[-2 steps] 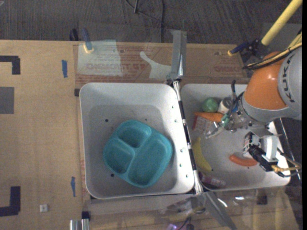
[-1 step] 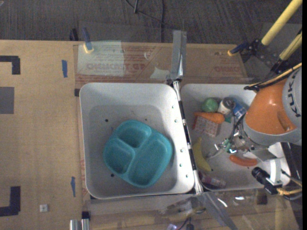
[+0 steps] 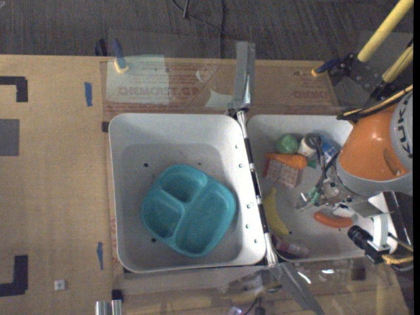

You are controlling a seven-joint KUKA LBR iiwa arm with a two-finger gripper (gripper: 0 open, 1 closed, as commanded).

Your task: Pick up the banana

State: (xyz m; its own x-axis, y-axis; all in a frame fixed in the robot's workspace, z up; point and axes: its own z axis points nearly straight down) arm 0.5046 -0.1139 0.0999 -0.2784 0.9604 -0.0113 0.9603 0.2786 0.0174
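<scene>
Banana (image 3: 275,214) lying in the right-hand bin (image 3: 259,128), close against its left wall, long axis running roughly along that wall with a slight curve, bare on the white floor. Just above the banana, a red-and-white carton (image 3: 282,173), with an orange carrot-like piece (image 3: 289,161) along the carton's upper edge. Further up from the banana, a green round thing (image 3: 287,143) and beside it a small white-and-dark item (image 3: 308,144), too blurred to name. To the banana's right, well apart from it, an orange sausage-shaped piece (image 3: 333,220). Below the banana, at the bin's lower wall, a dark slim object (image 3: 292,247). Gripper (image 3: 316,194) hanging to the right of the banana, near but not touching it, under the grey arm with its orange band (image 3: 374,151); fingers lost in a tangle of metal and cable, so open or closed cannot be told. Left of the banana, across the dividing wall, the left-hand bin (image 3: 125,136) holding a teal divided plate (image 3: 189,209).
</scene>
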